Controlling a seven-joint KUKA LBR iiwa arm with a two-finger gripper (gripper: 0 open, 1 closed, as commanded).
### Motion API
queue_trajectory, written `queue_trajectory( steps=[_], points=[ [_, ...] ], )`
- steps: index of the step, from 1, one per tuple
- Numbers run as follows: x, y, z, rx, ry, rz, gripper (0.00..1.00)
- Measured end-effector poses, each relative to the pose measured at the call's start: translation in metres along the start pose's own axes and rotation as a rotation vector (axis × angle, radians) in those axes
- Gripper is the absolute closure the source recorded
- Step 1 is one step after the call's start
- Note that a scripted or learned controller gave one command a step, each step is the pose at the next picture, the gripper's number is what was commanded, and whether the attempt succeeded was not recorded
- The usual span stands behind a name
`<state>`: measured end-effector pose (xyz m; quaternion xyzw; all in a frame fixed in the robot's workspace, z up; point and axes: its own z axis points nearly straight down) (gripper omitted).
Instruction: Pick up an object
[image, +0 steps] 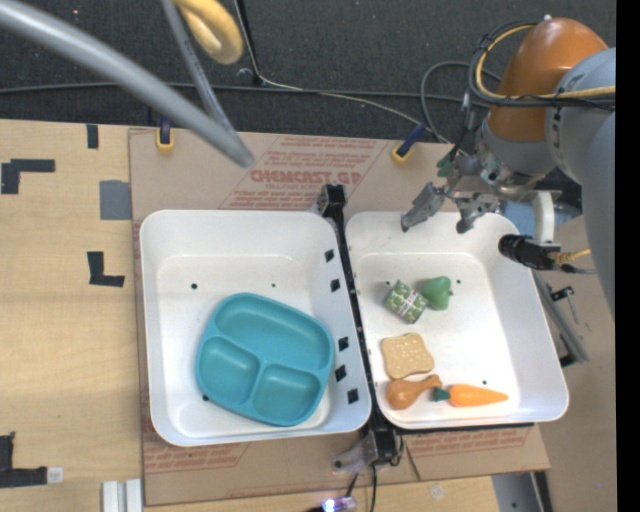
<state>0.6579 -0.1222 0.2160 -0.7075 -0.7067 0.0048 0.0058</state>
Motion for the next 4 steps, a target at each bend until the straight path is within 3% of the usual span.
queue_trajectory(
  steps=[1,3,4],
  points=[
    [0.0,0.003,-0.008,-0.014,-0.001,-0.003,0.0],
    [0.006,0.001,0.096,-0.008,-0.002,-0.003,0.0],
    [0.006,0.001,0.133,-0.014,-0.004,-0.004,0.0]
  ],
)
